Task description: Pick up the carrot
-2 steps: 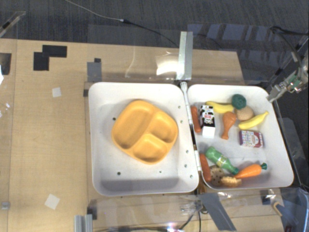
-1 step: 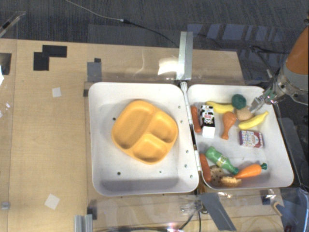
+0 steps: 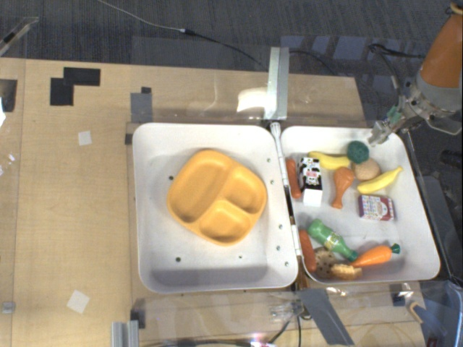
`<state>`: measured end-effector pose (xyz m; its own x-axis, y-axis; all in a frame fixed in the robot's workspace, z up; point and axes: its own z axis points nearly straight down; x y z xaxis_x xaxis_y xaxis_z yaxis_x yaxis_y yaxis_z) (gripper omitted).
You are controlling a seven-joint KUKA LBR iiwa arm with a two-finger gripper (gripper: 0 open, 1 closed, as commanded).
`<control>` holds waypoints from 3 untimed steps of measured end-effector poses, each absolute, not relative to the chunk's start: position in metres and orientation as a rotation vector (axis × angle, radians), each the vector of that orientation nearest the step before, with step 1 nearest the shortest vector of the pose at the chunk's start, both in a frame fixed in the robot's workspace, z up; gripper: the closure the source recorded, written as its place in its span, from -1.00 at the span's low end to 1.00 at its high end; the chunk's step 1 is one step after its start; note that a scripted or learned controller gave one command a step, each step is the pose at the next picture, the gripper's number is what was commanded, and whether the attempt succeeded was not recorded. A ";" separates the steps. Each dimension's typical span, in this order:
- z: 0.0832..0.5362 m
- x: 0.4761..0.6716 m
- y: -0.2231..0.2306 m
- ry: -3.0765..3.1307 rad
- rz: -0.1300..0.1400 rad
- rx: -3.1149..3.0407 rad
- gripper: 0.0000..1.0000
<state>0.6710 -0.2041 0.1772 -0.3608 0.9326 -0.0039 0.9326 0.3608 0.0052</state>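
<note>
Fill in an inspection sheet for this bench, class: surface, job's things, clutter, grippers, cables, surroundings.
Surface: two shallow white bins side by side on a wooden bench.
Job's things: orange carrot with green top, right bin, near front edge.
Clutter: yellow divided plate in left bin; green bottle, two yellow bananas, small pink box in right bin.
Grippers: gripper at right bin's far corner, apart from carrot.
Cables: thin black cable behind bins.
Surroundings: dark carpet.

carrot (image 3: 375, 255) lies low in right bin (image 3: 427, 215); tool (image 3: 381, 133) hovers above.
</note>
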 end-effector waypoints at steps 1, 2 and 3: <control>0.239 0.672 -0.203 2.487 0.006 1.901 1.00; 0.175 0.669 -0.204 2.451 -0.002 1.967 1.00; 0.211 0.671 -0.205 2.464 0.003 1.934 1.00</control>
<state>0.6713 -0.2049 0.2113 -0.2373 0.9714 -0.0059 0.9714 0.2374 0.0075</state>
